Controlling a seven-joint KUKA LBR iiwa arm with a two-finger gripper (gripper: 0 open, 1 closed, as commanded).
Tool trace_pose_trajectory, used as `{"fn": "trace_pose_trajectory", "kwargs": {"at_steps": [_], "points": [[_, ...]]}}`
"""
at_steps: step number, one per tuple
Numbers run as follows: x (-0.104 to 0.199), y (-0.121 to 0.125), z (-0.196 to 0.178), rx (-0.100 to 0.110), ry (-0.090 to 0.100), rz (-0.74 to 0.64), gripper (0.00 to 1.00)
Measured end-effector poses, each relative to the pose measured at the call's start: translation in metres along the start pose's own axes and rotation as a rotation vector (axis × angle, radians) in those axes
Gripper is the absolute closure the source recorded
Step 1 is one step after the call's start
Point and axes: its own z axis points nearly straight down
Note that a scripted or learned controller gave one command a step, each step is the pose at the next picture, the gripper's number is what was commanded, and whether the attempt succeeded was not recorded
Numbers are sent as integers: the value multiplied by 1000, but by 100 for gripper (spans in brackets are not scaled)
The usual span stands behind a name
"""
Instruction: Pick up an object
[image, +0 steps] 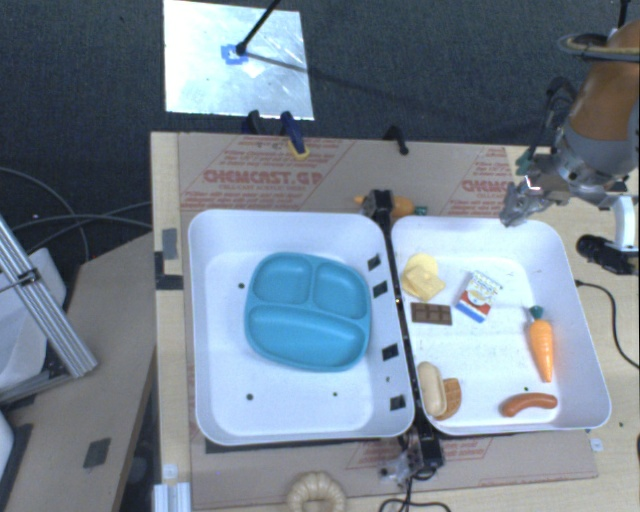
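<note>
The right white bin (570, 290) holds several toy foods: a yellow cheese piece (422, 276), a brown chocolate bar (432, 314), a small white and red carton (479, 296), an orange carrot (541, 345), a hot dog bun (436, 389) and a red sausage (528, 404). My gripper (520, 208) hangs above the bin's far right corner, beyond the carton and apart from every object. Nothing shows between its fingers.
The left white bin (215, 300) carries a blue divided plate (308, 310). Black clips line the seam between the bins (388, 292). A reflective sheet (238, 58) lies on the floor at the back. A beige ring (315, 493) sits at the bench's front edge.
</note>
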Motion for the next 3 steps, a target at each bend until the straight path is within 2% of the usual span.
{"fn": "trace_pose_trajectory", "kwargs": {"at_steps": [1, 3], "points": [[54, -9, -11, 2, 2, -3, 100], [167, -6, 0, 3, 2, -3, 100]]}}
